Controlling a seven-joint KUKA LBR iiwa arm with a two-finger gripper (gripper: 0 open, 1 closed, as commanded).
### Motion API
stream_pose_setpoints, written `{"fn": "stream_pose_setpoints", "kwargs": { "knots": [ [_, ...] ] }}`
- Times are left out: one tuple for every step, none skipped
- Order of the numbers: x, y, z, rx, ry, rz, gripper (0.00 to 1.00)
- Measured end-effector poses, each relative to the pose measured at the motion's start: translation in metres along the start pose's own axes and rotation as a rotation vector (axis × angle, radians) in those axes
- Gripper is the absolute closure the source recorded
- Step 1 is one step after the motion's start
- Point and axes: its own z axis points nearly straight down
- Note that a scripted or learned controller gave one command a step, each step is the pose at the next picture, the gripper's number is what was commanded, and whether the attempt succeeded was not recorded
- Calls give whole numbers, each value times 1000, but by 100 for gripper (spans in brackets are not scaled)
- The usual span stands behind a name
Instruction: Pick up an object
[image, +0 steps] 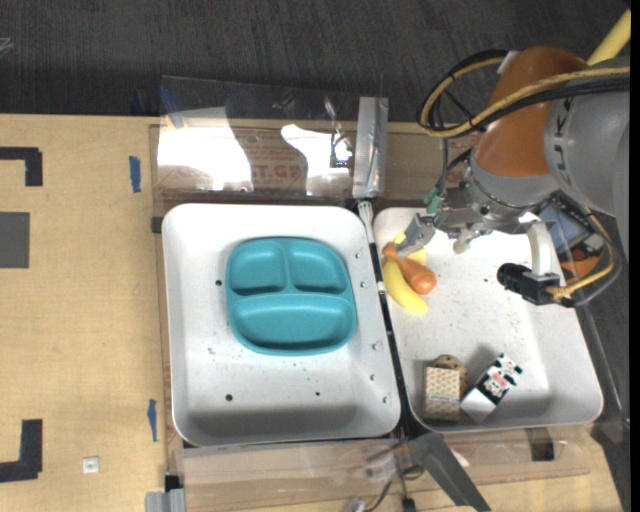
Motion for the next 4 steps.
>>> {"fn": "stream_pose_setpoints", "kwargs": {
  "knots": [
    [-42, -50, 97, -7, -1, -36, 0],
    [-57, 0, 95, -3, -1, -180, 0],
    [-61, -30, 98, -5, -1, -258, 0],
    [-56, 16, 98, -4, -1, -276, 0]
  ]
}}
